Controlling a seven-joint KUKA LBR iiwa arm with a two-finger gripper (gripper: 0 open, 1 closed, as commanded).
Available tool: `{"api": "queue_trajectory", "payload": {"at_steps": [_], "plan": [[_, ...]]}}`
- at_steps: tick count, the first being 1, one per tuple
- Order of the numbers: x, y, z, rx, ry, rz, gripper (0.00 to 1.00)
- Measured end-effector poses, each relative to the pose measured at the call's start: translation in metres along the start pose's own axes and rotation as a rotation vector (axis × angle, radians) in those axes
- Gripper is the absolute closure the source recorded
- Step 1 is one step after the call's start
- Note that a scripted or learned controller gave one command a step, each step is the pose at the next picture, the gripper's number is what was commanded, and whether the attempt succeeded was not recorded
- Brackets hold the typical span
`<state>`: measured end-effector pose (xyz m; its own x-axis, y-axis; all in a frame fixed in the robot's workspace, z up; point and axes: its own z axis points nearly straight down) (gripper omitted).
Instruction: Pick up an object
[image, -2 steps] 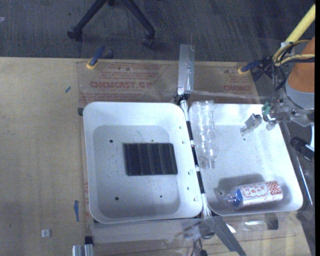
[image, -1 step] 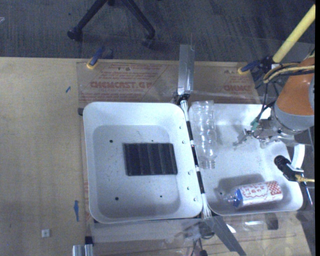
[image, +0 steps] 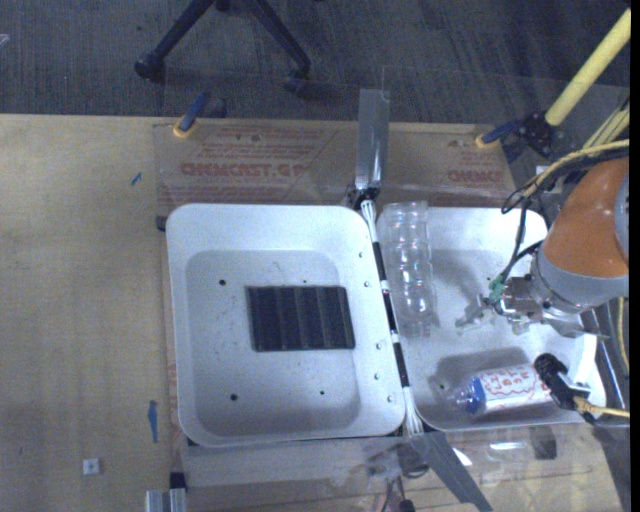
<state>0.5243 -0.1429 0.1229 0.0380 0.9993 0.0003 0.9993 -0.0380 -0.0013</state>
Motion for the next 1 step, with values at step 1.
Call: {"api": "queue_trajectory", "payload": {"at_steps": [1], "plan": [[-0.0262, -0.0415, 0.0350, -0.008, -0.001, -0.110, 0.00]]}}
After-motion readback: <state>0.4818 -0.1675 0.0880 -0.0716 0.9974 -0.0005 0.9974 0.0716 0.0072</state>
